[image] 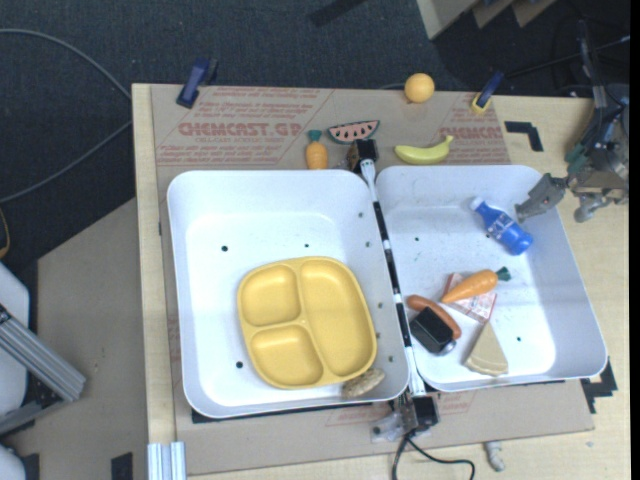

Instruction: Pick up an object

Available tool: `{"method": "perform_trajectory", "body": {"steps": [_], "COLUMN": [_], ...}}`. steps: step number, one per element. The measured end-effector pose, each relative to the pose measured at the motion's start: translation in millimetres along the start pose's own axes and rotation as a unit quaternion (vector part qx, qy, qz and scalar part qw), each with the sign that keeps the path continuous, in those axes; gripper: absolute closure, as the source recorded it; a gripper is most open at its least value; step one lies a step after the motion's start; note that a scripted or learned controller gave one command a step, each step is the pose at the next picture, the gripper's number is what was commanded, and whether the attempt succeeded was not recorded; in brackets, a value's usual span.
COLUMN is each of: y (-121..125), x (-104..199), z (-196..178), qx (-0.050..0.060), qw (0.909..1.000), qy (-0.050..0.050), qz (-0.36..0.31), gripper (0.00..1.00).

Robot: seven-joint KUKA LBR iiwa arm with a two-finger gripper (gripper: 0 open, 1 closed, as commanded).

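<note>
Blue bottle (502, 226) lies unlifted in the right bin (560, 353) — gripper (541, 194) beside it, grip state unclear — pick pending.

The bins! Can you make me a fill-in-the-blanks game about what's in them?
1. The yellow plate lies in the ____ bin.
2. The blue bottle lies in the ____ bin.
3. The carrot in the right bin is colored ____.
4. The banana lies ____ the bins.

Missing words: left; right; orange; outside

Right bin (560, 268) centre open; bottle (503, 226) nearby
</note>
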State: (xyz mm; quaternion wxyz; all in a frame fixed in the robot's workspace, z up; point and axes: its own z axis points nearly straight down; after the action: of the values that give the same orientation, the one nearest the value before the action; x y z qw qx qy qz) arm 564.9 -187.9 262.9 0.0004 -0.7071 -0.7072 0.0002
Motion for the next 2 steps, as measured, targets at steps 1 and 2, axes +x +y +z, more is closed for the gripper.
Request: {"method": "perform_trajectory", "body": {"steps": [1, 2], "y": [83, 84], "x": [-3, -3], "z": [179, 167], "qx": [0.0, -0.003], "qw": [1.0, 1.0], "qy": [0.0, -0.002], "qz": [-0.001, -0.001], "gripper": [0.0, 1.0]}}
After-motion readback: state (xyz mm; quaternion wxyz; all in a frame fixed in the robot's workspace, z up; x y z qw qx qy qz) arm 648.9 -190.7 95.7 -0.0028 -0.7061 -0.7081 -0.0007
